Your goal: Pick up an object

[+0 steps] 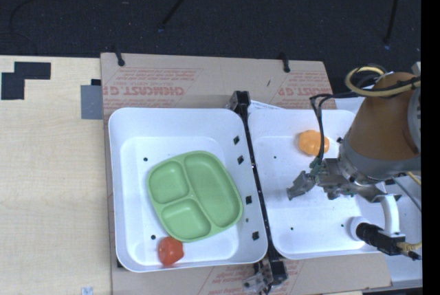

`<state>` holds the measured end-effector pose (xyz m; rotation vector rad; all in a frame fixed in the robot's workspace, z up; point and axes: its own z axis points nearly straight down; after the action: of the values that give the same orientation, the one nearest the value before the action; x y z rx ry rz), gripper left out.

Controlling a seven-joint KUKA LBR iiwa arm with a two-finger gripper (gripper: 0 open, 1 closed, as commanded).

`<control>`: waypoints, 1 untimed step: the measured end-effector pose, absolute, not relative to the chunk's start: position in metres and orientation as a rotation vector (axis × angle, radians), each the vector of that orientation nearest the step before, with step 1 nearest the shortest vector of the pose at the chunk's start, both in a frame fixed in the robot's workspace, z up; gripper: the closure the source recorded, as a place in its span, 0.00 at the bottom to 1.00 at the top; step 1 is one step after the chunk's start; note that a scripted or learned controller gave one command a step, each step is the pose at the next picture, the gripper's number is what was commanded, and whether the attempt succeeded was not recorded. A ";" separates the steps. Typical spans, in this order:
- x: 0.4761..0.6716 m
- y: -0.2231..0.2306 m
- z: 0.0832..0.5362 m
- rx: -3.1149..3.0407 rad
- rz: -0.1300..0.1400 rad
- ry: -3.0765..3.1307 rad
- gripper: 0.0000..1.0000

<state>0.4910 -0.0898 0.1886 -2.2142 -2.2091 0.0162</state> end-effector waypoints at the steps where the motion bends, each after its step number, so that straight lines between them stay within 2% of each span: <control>1: 0.494 -0.090 0.195 -2.219 0.004 -2.218 0.00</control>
<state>0.4939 -0.0900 0.1947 -2.2189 -2.2179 0.0039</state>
